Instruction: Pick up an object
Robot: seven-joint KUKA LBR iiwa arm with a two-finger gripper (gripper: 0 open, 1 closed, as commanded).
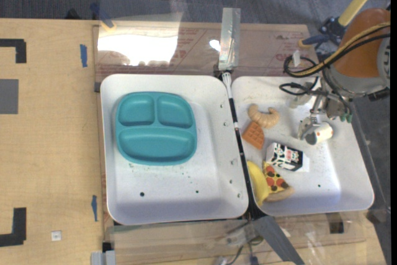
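The right bin point(347, 192) holds a tan croissant point(263, 115), an orange waffle piece point(254, 133), a black-and-white carton point(286, 157), a yellow banana point(257, 182) and a pizza slice point(276, 180). My gripper point(314, 128) hangs low over the bin's upper right part, to the right of the croissant and above the carton. A small white piece point(323, 132) lies right at its tip; whether it is gripped cannot be made out.
The left bin point(211, 195) carries a teal divided plate point(156, 128). A raised rim point(236, 133) divides the two bins. Cables point(310, 65) loop off the arm's wrist above the right bin's far edge. Brown board point(43, 133) covers the bench at left.
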